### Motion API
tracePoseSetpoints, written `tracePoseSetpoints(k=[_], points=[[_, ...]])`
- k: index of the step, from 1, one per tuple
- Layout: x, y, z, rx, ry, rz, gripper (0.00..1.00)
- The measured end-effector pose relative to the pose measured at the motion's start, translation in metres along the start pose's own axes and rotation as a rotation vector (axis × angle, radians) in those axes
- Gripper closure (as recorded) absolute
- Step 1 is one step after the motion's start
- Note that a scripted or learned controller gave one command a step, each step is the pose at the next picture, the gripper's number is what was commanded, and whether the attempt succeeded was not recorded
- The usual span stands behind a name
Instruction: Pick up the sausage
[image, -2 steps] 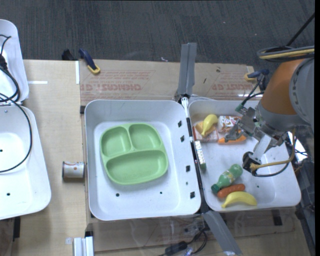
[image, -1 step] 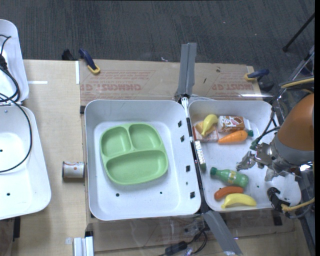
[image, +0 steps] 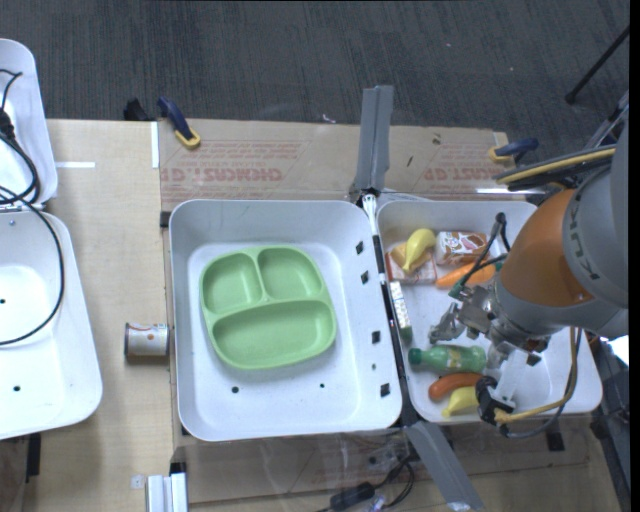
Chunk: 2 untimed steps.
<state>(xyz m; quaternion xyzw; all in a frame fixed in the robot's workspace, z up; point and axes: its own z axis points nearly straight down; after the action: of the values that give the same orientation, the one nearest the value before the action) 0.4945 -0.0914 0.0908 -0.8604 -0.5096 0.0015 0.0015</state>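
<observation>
Right, the sausage (image: 453, 384) I am after lies low in the right bin (image: 585, 395), an orange-red piece in the lower right of the frame, touching a small yellow piece (image: 460, 401) just below it and sitting just under a green bottle (image: 447, 356) that lies on its side. From my seat the gripper (image: 462, 324) hangs just above that bottle, over the middle of the bin, and the sausage is not between its fingers; the metal parts there are too tangled for me to tell how wide it stands. Behind it the arm (image: 560, 265) fills the right side of the frame, orange band above the wrist, with a cable looping down toward the bin's lower edge. Higher in the same bin I see a banana (image: 417, 244), a small printed packet (image: 463, 243) beside it and a carrot (image: 465, 275) partly under the wrist. A narrow green-and-white item (image: 400, 308) lies along the bin's left wall. The left bin (image: 190, 300) holds a green divided plate (image: 268, 307) near its centre. On the bench to the left of that bin rests a small can (image: 147, 340) on its side.
</observation>
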Motion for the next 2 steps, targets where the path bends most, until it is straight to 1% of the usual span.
tracePoseSetpoints(k=[1, 2], points=[[-0.001, 0.0, 0.0, 0.0, 0.0, 0.001, 0.0], [-0.009, -0.016, 0.0, 0.001, 0.0, 0.077, 0.0]])
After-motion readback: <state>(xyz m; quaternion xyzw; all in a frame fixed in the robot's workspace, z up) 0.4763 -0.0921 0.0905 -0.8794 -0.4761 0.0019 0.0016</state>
